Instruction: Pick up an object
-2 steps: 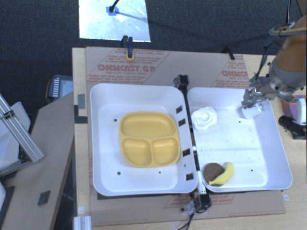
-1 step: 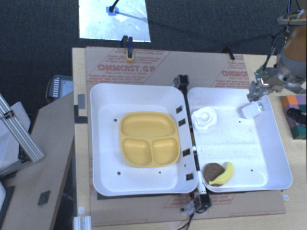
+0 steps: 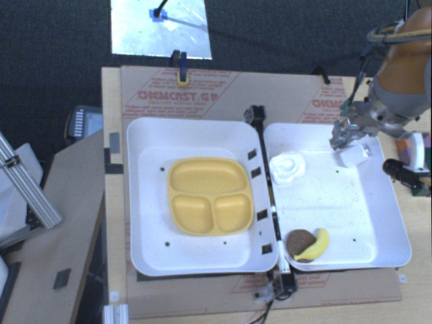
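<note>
The right bin (image 3: 378, 208) holds a white fried-egg-shaped piece (image 3: 287, 167) near its left wall. In its front left corner, a yellow banana (image 3: 317, 245) leans against a brown round cookie (image 3: 300, 239). My gripper (image 3: 341, 139) hangs over the back of the right bin, to the right of the white piece and apart from it. I see nothing clearly held in it. The grey arm with its orange band (image 3: 405, 66) comes in from the upper right.
The left bin (image 3: 145, 181) carries a yellow three-compartment plate (image 3: 209, 196). A black divider with clips (image 3: 264, 181) runs between the bins. Cardboard (image 3: 202, 93) lies under both bins, with a yellow clamp (image 3: 182, 76) at the back.
</note>
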`<state>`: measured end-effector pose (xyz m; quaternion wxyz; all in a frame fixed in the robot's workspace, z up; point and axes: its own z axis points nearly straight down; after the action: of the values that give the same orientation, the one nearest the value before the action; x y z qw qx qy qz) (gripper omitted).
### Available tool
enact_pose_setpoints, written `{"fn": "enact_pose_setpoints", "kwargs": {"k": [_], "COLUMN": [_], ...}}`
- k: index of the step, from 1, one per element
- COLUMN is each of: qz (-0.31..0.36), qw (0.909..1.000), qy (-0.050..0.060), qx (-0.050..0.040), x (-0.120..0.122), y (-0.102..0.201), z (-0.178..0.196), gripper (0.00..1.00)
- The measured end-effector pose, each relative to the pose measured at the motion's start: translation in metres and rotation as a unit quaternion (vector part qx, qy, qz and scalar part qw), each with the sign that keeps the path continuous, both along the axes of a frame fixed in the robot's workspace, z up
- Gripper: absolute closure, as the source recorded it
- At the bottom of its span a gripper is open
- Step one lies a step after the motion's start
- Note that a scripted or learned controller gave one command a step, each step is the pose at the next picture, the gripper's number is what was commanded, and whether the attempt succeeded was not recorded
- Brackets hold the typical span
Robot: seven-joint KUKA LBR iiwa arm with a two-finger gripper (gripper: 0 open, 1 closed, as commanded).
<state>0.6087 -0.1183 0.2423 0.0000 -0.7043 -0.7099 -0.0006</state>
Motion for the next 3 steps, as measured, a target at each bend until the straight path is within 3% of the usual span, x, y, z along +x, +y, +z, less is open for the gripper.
{"fn": "enact_pose_setpoints", "kwargs": {"k": [2,3], "qz": [0.001,0.001], "qw": [1.0000,1.0000], "qy": [0.000,0.000], "qx": [0.0007,0.0007], "x": [-0.029,-0.041], "y": [0.096,0.148], "z": [0.005,-0.011], "gripper": [1.00,1.00]}}
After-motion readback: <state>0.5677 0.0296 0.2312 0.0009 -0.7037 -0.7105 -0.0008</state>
